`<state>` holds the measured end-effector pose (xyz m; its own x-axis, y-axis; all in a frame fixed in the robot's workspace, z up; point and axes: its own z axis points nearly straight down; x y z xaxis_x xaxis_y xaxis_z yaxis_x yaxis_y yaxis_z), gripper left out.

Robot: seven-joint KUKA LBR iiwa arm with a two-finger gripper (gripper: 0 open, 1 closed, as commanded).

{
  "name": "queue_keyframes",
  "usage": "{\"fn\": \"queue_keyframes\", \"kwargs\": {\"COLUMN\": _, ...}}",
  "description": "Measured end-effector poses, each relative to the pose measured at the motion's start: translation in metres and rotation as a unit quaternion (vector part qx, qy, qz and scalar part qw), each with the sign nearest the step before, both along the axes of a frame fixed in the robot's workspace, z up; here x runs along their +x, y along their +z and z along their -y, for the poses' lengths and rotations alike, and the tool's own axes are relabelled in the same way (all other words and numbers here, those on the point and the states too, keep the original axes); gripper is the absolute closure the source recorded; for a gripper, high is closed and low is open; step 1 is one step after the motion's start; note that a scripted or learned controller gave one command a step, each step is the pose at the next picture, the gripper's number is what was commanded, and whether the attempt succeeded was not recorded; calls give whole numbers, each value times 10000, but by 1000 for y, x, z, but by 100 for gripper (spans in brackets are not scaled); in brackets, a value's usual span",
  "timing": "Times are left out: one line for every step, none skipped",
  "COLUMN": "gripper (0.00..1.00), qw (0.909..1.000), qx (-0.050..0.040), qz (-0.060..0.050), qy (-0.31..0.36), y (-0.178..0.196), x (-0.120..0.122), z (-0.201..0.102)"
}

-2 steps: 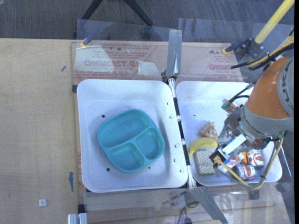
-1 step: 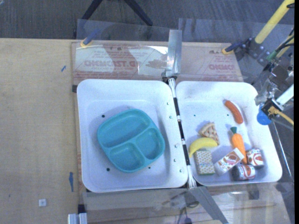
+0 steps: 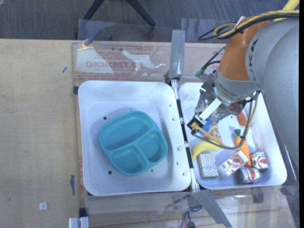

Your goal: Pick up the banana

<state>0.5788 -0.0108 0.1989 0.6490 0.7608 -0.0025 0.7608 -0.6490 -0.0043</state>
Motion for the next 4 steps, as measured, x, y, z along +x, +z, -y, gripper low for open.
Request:
{"fn": "queue_keyframes", "kwargs": {"gripper": 100, "qw": 9961, "qx": -5, "qz": 21, "qy": 878, "y": 59, "x": 29, "z": -22}}
{"fn": "queue_keyframes", "kwargs": {"gripper": 100, "qw": 9899, "qx": -10, "qz": 27, "qy": 1416, "y": 63, "x": 29, "z": 67}}
{"fn": "queue_keyframes", "kwargs": {"gripper": 100, "qw": 9802, "qx": 10, "qz": 4, "qy": 1981, "y": 32, "x": 33, "z": 7}}
{"fn": "queue_keyframes", "kwargs": {"gripper": 100, "qw": 9852, "qx": 5, "qz": 1, "qy": 1717, "y": -15, "x": 45, "z": 80}}
